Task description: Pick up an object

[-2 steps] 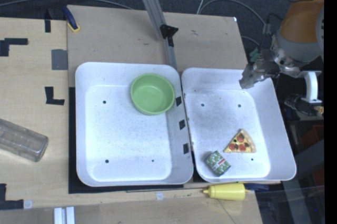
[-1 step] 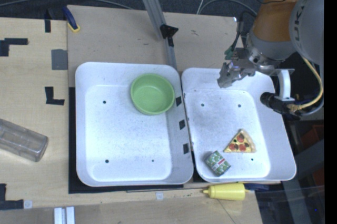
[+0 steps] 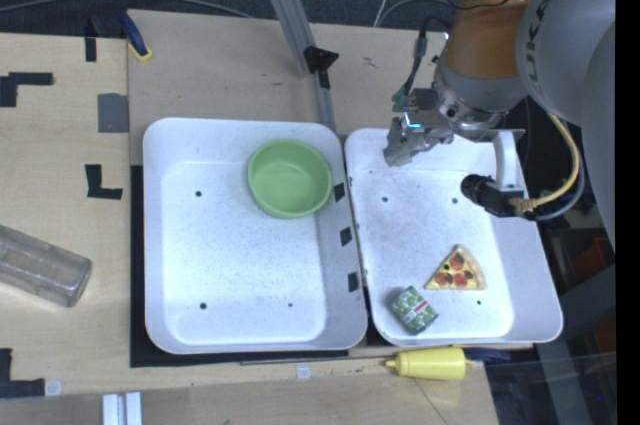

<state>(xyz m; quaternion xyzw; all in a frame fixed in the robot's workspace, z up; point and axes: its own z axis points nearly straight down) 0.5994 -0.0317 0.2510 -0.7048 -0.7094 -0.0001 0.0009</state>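
One fixed camera looks down aslant on both bins [image 3: 345,243].

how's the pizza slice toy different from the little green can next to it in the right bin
The pizza slice is a flat yellow wedge with red spots; the green can is stubbier, green with a white and red label. The slice sits farther from the bin's front edge than the can. Both lie untouched in the right bin.

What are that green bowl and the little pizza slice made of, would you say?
The green bowl looks like moulded plastic: one flat pale green, smooth and matte, with a thick rounded rim. The pizza slice is probably a plastic or rubber toy, given its bright painted toppings and chunky crust, though it is too small to be sure.
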